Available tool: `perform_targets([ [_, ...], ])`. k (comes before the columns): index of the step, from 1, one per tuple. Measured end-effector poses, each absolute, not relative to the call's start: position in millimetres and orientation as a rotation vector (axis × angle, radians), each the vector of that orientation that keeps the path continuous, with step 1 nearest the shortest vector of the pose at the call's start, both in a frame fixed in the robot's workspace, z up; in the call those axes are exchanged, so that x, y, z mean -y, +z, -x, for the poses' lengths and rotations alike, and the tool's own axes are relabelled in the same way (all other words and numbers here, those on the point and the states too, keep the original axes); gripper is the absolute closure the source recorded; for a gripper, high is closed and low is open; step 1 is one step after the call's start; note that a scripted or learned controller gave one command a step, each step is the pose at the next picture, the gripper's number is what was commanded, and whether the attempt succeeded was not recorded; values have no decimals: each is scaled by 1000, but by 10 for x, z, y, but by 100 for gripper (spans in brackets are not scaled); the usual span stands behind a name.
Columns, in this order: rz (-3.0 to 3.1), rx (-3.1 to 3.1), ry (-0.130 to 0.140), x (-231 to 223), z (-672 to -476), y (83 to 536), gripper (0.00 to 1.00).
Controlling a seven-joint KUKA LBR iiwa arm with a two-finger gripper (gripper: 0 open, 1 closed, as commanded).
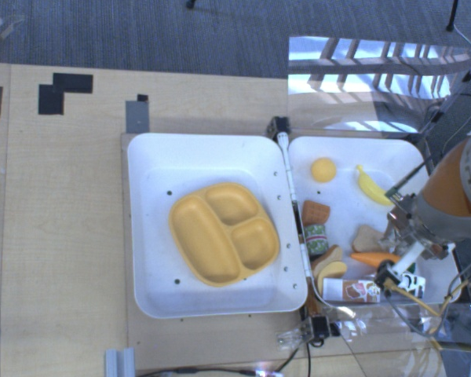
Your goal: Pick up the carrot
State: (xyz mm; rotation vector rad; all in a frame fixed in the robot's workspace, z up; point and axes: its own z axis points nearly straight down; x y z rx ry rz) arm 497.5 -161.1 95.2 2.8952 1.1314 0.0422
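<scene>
Tapered orange carrot (373,258), smooth yellow banana (371,185) — curved, shallow white bin (345,206)

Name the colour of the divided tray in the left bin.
The tray is yellow, seen in the camera view.

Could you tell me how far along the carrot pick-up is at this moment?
Done: the approach looks made, as the gripper hangs in the right bin at the carrot's right end. In hand: nothing I can confirm; the carrot lies low among the other items, beside a tan slice. Left: securing the carrot and lifting it clear.
</scene>
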Motion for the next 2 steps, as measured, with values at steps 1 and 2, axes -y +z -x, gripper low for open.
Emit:
perform_targets([
  [1,-3007,-798,45,1301,-4966,951,0],
  [2,-3089,-420,40,996,-5059,944,0],
])
